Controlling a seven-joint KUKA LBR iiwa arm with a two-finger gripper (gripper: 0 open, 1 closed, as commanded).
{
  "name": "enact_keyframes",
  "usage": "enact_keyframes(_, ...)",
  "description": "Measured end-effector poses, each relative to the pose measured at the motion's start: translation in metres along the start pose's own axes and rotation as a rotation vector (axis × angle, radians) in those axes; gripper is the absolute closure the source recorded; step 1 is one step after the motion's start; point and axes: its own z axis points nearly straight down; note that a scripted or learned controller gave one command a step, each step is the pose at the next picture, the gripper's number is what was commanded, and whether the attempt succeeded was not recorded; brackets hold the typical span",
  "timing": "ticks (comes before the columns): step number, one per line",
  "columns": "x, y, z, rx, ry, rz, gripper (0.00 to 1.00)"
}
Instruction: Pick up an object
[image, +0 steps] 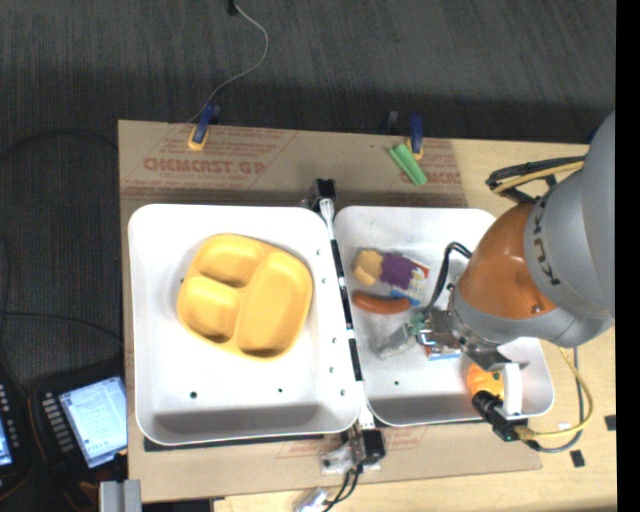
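Observation:
In the right bin (400, 400) lie a yellow block (368, 266), a purple piece (401, 270), a red-orange stick (378, 301), a grey-green piece (393, 340) and an orange toy (482, 382). My gripper (436, 334) is low in the bin's middle, just right of the grey-green piece, under the orange band of the arm (500, 280). The wrist hides its fingers.
The left bin (160, 400) holds a large yellow three-section tray (243, 294). A green clip (408, 163) and blue clamps (205, 125) sit on the cardboard at the back. A tablet (85, 418) lies at lower left. Cables trail near the right bin's front edge.

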Motion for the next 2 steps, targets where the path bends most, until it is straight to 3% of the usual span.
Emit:
enact_keyframes(1, 0.001, 0.0, 0.0, -0.001, -0.001, 0.002, 0.0)
enact_keyframes(2, -0.001, 0.002, -0.012, -0.006, -0.004, 0.003, 1.0)
